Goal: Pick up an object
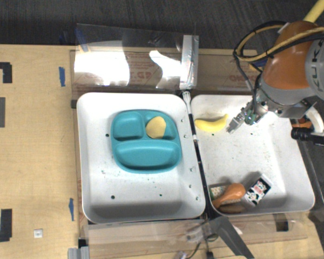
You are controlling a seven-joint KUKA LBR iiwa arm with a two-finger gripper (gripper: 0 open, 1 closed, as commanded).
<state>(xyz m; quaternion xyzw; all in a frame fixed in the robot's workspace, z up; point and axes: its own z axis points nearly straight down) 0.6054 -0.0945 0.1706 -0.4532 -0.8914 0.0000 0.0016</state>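
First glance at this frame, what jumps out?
The teal divided tray in the middle of the left bin, with a yellow round fruit in its upper right compartment. Next, the arm's orange band at upper right, its gripper hanging just right of the banana at the top of the right bin. A brown item and a small black-and-white box sit along that bin's near edge.

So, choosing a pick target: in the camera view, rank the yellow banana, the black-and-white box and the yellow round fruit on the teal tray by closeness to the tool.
1. Yellow banana, right bin, beside the tool.
2. Black-and-white box, right bin's front.
3. Yellow round fruit, left bin, on the teal tray.
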